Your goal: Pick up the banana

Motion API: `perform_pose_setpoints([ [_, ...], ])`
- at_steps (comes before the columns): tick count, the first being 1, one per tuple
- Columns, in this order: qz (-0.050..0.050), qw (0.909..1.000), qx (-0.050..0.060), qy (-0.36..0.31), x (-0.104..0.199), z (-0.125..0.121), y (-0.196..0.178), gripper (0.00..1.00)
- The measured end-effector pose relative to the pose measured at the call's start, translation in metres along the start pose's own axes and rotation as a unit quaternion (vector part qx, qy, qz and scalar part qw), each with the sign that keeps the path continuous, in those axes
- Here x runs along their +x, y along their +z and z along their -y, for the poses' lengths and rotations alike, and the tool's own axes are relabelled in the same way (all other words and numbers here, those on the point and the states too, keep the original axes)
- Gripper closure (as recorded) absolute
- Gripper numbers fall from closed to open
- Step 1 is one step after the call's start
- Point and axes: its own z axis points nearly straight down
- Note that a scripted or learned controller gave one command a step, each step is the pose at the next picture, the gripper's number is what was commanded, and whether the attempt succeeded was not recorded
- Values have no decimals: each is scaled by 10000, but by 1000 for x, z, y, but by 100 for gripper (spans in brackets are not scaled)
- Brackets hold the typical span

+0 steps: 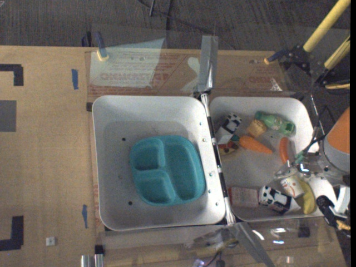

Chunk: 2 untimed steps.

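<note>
The yellow banana [307,199] lies in the front right corner of the right bin [251,211], partly tucked under the arm's wrist. My gripper [295,177] hangs low over that corner, just above and to the left of the banana, over a cream-coloured toy [292,187]. The orange band of the arm [340,138] shows at the right edge. Nothing can be seen held in the gripper.
The right bin also holds a carrot [256,144], a green bottle [275,122], a cone [256,128], a red pepper [284,148], two black-and-white cow toys [275,198] and a pink box [243,195]. A teal divided plate [166,169] lies in the left bin [108,149].
</note>
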Motion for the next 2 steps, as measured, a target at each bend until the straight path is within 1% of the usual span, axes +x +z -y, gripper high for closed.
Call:
perform_pose_setpoints([
  [1, 40, 9996, 61, -258, -1, 7, -5, 0],
  [2, 16, 9971, 56, -761, -3, 5, 0, 0],
])
